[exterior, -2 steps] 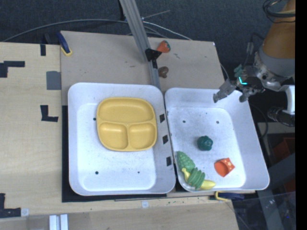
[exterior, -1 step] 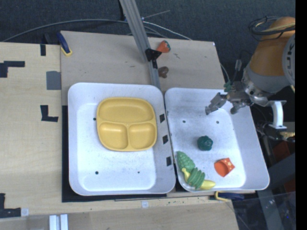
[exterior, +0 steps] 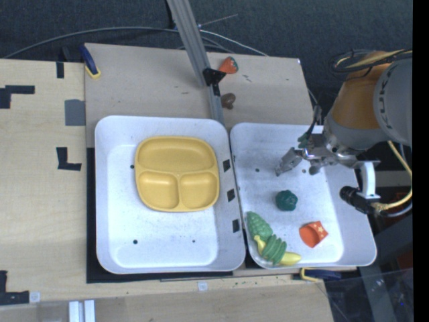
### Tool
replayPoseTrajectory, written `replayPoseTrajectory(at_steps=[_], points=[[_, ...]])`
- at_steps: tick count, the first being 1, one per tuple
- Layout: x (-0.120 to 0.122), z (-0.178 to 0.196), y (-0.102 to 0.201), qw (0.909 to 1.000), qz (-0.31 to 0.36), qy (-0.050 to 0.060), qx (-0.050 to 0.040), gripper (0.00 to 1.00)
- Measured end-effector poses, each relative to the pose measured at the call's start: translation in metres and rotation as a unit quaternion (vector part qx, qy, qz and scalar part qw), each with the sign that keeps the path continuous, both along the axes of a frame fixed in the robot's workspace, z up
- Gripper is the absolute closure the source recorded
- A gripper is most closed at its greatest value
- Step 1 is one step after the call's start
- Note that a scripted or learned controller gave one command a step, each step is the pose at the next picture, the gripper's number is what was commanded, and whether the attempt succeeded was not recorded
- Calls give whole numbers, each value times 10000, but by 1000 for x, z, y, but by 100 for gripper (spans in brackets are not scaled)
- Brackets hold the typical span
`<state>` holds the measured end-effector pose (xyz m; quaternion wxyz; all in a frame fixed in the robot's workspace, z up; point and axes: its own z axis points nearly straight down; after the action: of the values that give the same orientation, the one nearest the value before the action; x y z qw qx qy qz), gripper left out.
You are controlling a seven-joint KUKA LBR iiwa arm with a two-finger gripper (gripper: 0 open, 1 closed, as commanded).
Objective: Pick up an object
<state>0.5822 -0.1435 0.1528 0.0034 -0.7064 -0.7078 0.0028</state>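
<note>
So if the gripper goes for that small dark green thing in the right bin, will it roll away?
Probably somewhat. The green object looks rounded and lumpy, so a nudge may roll it. It sits apart from the orange piece, so nothing stops it. Small, likely light.

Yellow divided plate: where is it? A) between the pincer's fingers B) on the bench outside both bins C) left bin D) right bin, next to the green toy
C: the yellow divided plate lies flat in the left bin, while the pincer is over the right bin.

Smooth yellow plastic tray (exterior: 177, 173), wooden bench (exterior: 33, 200)
</note>
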Motion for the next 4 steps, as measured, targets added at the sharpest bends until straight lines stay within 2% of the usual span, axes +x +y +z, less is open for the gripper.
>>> replayPoseTrajectory(at_steps=[1,2,4], points=[[-2,-64,-1,10000,-1,-15,-5,0],[-1,-51,0,10000,4,-27,1,100],[2,53,-10,10000,-3,-63,-10,100]])
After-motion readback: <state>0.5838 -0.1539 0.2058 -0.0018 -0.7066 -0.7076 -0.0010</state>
